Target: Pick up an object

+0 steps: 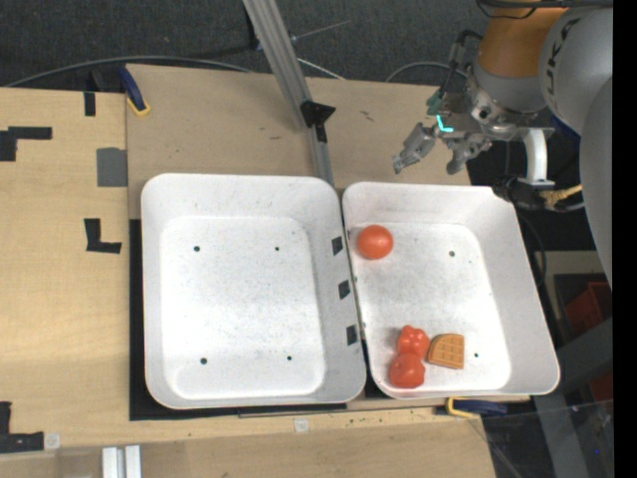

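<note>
Overhead, the gripper (435, 155) hovers above the right bin's (498, 212) far rim, fingers spread and holding nothing. Nearest target, a round red ball (374, 242), lies inside that bin, below and left of the fingers.

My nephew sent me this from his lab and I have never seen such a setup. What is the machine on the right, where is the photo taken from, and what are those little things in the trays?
The photo comes from one fixed camera above the bench, looking down at a slant. The grey and orange machine is a robot arm reaching in from the right. At its end is a gripper with two fingers, spread apart with nothing between them, hovering above the far edge of the right bin. That white bin holds a round red ball near its far left corner, and near its front edge a red pepper-shaped toy beside a small waffle-like piece. The left bin sits right beside it.
</note>
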Tool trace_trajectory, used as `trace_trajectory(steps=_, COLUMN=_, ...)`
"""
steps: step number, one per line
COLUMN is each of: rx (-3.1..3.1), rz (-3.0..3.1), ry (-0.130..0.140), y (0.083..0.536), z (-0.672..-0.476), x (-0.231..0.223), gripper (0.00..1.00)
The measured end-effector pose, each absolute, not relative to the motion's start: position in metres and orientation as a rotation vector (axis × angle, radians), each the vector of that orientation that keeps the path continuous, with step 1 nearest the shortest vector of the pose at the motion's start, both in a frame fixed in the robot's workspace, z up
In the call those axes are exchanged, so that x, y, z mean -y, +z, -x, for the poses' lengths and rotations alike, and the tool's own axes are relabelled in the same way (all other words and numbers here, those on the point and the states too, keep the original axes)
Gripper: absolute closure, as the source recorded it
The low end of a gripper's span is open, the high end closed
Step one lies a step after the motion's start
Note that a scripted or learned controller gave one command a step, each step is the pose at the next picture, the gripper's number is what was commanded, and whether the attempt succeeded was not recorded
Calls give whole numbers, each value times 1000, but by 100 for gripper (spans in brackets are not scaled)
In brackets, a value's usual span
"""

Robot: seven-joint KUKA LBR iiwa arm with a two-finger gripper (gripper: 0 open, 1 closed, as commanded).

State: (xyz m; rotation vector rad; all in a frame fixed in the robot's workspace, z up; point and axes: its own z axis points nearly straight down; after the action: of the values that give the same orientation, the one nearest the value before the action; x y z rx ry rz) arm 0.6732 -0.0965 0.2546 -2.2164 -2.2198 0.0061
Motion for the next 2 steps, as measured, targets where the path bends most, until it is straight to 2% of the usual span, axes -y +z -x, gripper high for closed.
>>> trace_trajectory(steps=1, rx=2224, rz=2217, ry=3, y=257, z=-674, x=96, gripper=0)
trace_trajectory(steps=2, rx=2220, rz=2218, ry=9, y=203, z=-671, x=106, gripper=0)
